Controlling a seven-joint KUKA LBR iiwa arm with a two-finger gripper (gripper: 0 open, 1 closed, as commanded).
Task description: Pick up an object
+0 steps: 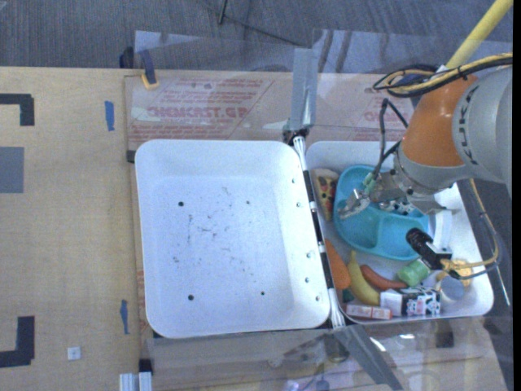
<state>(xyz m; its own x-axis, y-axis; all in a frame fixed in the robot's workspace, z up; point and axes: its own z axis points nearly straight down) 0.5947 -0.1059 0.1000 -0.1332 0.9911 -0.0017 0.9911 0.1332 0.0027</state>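
One end effector point(358, 206), over blue dish point(376, 228)

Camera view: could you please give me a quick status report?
Gripper low over blue dish in right bin. Nothing seen between fingers. Banana, carrot crowd beside the dish.

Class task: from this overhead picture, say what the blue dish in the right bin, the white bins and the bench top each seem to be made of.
Blue dish: probably plastic, smooth with an even bright colour and soft shine on its moulded compartments.
White bins: likely thin moulded plastic, matte, with rounded corners and a rolled rim; the left one carries dark scuffs.
Bench top: looks like plywood or fibreboard, pale tan, dull, unpainted.
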